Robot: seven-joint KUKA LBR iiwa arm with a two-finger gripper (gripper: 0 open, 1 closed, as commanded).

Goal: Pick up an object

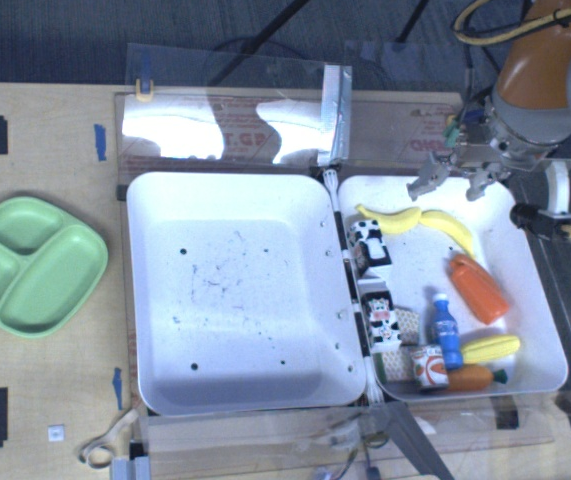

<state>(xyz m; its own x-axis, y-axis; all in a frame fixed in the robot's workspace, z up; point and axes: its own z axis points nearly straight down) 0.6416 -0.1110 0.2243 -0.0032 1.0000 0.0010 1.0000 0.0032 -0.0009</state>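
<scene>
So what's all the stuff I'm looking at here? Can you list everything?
bins: two, white, side by side on the bench
banana: one, yellow, far end of right bin
orange bottle: one, orange, right bin
blue bottle: one, blue, right bin
black-and-white items: two, along right bin's left wall
can: one, red and white, right bin's near edge
divided plate: one, green, left of the bins
gripper: one, grey, open, above the banana
arm: one, orange band

Gripper (pixel 455 180) hangs spread open and empty right above the banana (pixel 427 223), with the orange bottle (pixel 478 289) and blue bottle (pixel 446 328) sitting below the banana.
</scene>
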